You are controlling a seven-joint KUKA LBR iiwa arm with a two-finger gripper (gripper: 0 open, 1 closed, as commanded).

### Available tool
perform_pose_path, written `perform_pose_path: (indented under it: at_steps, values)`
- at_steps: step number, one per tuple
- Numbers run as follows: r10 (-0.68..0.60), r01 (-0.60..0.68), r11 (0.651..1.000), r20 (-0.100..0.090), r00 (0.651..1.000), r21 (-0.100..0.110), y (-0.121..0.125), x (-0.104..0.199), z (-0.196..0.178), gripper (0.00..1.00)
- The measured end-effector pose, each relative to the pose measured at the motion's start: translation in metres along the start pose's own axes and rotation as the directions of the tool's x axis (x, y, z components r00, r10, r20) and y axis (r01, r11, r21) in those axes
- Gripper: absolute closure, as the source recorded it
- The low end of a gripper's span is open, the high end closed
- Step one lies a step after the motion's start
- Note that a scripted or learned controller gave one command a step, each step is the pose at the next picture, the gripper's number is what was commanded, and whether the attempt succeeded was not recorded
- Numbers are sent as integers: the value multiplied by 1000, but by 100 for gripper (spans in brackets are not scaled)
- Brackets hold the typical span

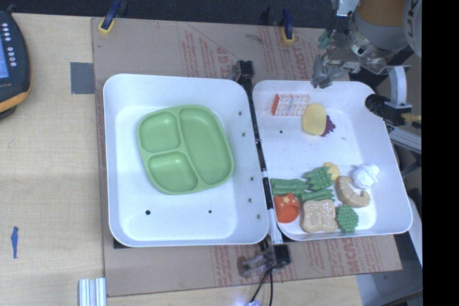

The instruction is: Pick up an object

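Reaching for a pick in the right bin

Right bin [387, 147] holds the toys; the gripper [322, 77] hangs over its far rim, whether spread or pressed together I cannot tell. Best target: yellow piece [313, 119], near and isolated; descend straight.

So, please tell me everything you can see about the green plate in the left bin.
The green plate is a light green tray, plastic by its look, with rounded corners and three compartments: two smaller on its left, one long on its right. It lies flat and slightly turned on the floor of the left bin, near the middle. Nothing lies in it.
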State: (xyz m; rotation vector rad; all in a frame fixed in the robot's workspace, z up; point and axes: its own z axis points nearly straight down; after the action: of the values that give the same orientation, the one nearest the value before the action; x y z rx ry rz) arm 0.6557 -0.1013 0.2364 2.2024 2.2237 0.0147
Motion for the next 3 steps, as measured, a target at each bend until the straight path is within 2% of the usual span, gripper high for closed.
perform_pose_path:
  at_steps: [1,2,3]
  values:
    - [4,-4,1000,-2,1000,18,-5,-2,9,0]
    - [11,-10,999,-3,1000,34,-108,-32,147,0]
    - [3,-3,1000,-1,1000,11,-24,-28,143,0]
